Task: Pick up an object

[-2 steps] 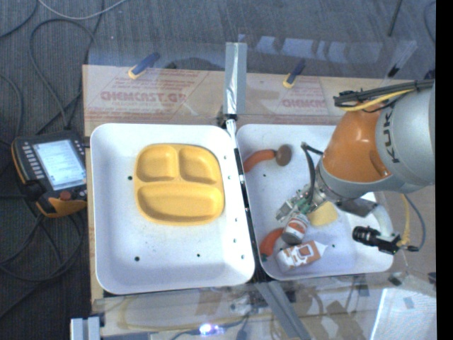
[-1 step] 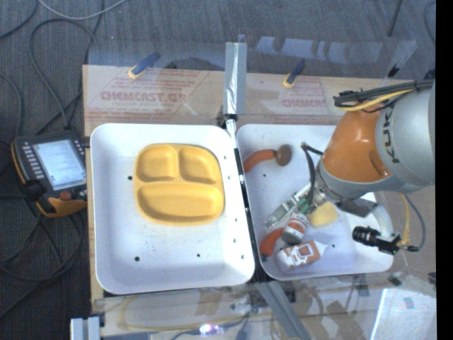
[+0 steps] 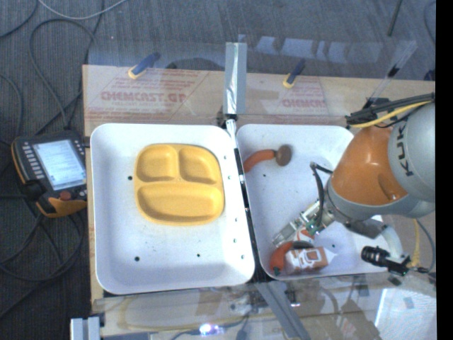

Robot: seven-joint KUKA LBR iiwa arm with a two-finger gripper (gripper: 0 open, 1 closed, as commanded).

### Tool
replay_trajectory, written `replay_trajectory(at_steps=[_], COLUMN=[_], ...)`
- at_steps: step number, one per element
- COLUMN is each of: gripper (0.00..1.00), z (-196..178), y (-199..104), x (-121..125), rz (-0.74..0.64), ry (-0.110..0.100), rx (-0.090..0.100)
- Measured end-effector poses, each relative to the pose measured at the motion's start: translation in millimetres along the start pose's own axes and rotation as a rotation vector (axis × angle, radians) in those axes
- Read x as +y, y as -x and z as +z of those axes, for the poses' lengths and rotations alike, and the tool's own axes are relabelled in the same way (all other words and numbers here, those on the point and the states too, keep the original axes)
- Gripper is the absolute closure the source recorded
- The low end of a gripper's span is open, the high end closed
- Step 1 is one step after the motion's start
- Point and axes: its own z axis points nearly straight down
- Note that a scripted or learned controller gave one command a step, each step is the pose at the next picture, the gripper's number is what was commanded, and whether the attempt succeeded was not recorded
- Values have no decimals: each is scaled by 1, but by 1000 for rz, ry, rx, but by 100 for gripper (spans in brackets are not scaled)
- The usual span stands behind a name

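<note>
You see two white bins side by side on the worktop (image 3: 141, 91). The left bin (image 3: 113, 261) carries a yellow compartment tray (image 3: 180, 183), lying flat near its middle. The right bin (image 3: 311, 137) holds an orange curved piece with a brown rounded end (image 3: 267, 156) close to its far-left corner, and an orange-and-white object (image 3: 304, 258) against its near wall. The arm (image 3: 379, 176) reaches in from the right, its orange band over the right side of that bin. Its gripper (image 3: 303, 225) sits low, just above the orange-and-white object and close to it; you cannot tell from here how the gripper is set, or whether it touches anything. A handheld pendant (image 3: 51, 172) lies on the floor left of the worktop.
</note>
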Motion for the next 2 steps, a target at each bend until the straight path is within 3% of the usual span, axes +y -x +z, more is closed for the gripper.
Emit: replay_trajectory(at_steps=[1,2], gripper=[100,100], z=[-8,-89], y=[1,-5], x=[4,79], rz=[0,201], ry=[5,-25], rx=[1,15])
